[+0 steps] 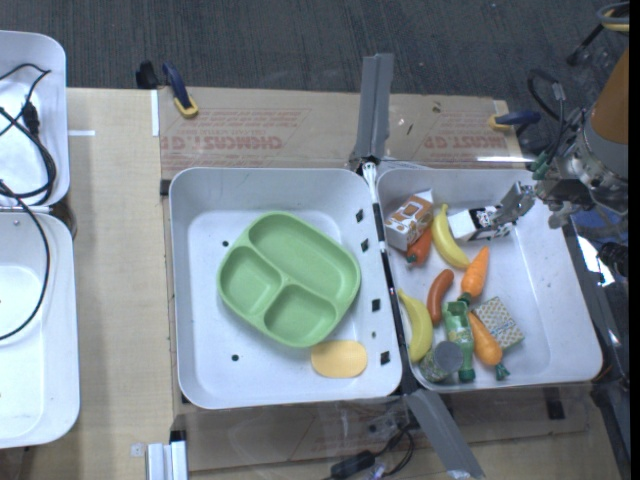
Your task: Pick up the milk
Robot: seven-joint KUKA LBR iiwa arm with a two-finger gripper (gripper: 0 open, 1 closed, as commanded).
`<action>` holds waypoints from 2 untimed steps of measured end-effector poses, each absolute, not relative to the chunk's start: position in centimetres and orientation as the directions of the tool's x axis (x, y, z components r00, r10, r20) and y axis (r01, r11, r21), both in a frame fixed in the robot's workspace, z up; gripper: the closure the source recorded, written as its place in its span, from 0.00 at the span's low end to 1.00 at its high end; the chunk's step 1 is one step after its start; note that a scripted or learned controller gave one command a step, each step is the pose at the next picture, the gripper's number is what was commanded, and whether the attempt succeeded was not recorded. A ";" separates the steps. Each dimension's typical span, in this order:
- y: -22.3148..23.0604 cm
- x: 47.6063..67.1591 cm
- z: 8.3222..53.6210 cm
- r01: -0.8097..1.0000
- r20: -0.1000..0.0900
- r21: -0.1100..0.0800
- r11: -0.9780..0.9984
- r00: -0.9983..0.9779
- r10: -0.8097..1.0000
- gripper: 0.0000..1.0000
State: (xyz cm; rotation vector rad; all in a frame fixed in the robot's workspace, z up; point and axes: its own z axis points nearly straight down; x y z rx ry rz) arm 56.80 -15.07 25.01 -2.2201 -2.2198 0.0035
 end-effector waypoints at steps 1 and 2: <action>-21.0 61.5 17.0 1.000 -0.001 -0.002 -0.021 0.021 1.000 0.00; -19.2 64.9 11.4 1.000 -0.005 0.021 -0.010 0.010 1.000 0.00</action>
